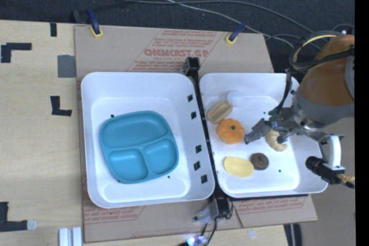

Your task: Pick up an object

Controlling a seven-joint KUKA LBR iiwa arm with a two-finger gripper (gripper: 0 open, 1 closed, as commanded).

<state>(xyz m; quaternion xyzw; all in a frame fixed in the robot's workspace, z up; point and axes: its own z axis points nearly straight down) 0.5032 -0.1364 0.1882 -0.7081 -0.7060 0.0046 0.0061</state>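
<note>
The right bin [288, 184] holds several small objects. A tan bread-like piece [219, 111] lies near the divider, with an orange round fruit [230, 131] just below it. Toward the front sit a yellow lemon-shaped piece [238, 167] and a small brown round piece [260, 161]. A pale white item [236, 98] rests at the back. My gripper [260, 132] hangs low over the bin's middle right, just right of the orange fruit. A beige knobbly object [279, 142] lies right beside it, partly hidden under the wrist.
The left bin [92, 89] holds a blue three-compartment tray [138, 144]. A black divider strip [199, 124] runs between the bins. The arm's grey and orange body [326, 86] overhangs the right bin's right rim. Cables cross the dark floor behind the bench.
</note>
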